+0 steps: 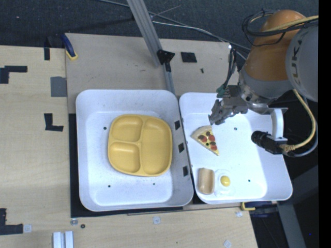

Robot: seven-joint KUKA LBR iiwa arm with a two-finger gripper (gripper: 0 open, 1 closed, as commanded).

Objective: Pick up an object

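A toy pizza slice point(206, 139) lies in the right bin point(258, 185), near its left wall. Toward that bin's front sit a tan bread-like piece point(206, 180) and a fried egg point(224, 181) side by side. My gripper point(215, 117) hangs over the right bin, just above and to the right of the pizza slice's crust end, with nothing visibly between its fingers. The fingers are small and dark against the bin.
A yellow divided plate point(140, 144) lies in the left bin point(90, 138). A slanted metal pole point(147, 25) rises behind the bins. A black camera fitting point(266, 141) on the arm sticks out over the right bin.
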